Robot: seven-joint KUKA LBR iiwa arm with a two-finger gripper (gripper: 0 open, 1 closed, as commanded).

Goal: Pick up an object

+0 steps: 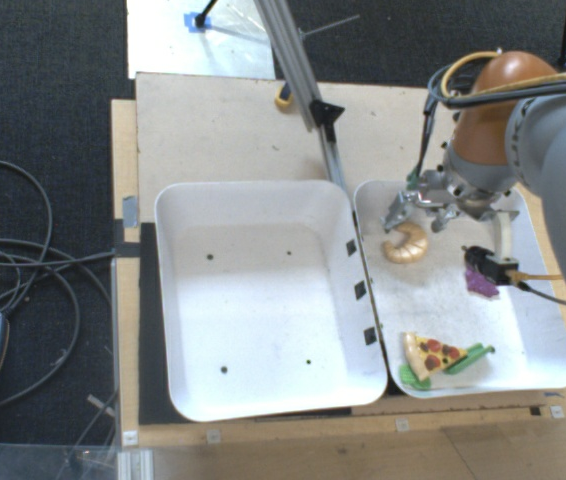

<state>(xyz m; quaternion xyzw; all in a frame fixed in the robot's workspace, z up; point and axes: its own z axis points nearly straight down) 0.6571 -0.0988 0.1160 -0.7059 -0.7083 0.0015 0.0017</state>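
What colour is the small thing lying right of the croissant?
The small thing is purple, seen best in the camera view.

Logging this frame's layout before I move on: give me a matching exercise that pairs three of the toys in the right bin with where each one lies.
Things:
1. croissant
2. purple toy
3. pizza slice

Places:
A. near the front edge of the right bin, beside a green piece
B. close by the gripper, toward the back of the bin
C. toward the bin's right side, about midway back

Pairs: 1-B, 2-C, 3-A.
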